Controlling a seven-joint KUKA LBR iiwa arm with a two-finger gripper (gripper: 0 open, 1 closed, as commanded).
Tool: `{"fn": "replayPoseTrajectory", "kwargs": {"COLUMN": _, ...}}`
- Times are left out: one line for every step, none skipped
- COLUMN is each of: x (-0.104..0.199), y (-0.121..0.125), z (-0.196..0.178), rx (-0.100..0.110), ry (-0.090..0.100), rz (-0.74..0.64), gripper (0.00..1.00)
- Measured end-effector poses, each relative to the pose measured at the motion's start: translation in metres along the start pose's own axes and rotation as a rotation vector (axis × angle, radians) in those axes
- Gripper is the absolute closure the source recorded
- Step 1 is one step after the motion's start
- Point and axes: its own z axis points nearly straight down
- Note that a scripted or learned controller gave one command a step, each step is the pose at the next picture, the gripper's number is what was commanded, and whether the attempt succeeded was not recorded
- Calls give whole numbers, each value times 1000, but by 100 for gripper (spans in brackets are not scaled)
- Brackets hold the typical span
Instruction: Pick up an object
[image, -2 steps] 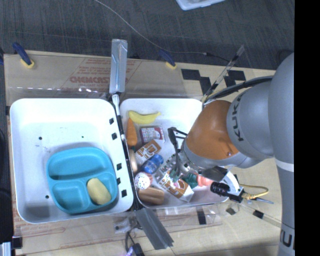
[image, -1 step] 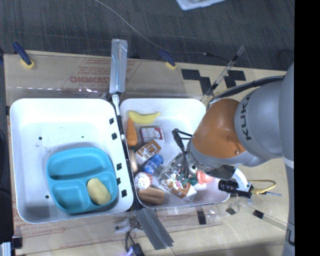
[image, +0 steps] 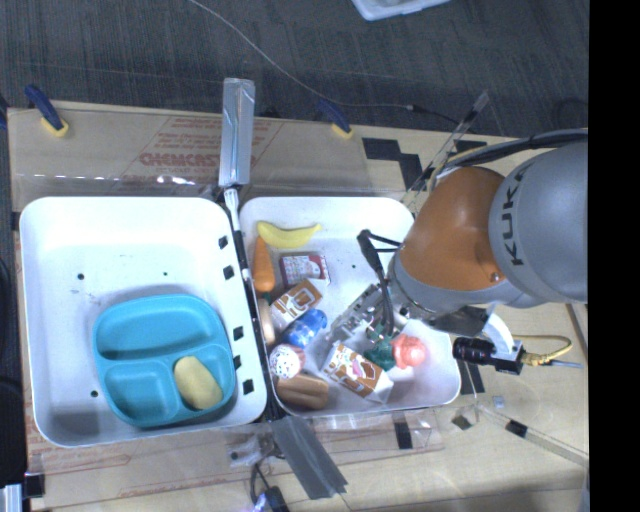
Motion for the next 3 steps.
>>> {"fn": "replayPoseTrajectory", "kwargs": {"x": -23, "y": -12, "z": 21, "rx": 2, "ry": 3, "rz": -205, "gripper": 100}}
{"fn": "replayPoseTrajectory", "kwargs": {"x": -28, "y": -12, "z": -83, "rx": 0, "ry": -4, "rz": -842, "gripper": 100}}
{"fn": "replayPoseTrajectory", "kwargs": {"x": -28, "y": -12, "z": -83, "rx": 0, "ry": -2, "rz": -842, "gripper": 0}}
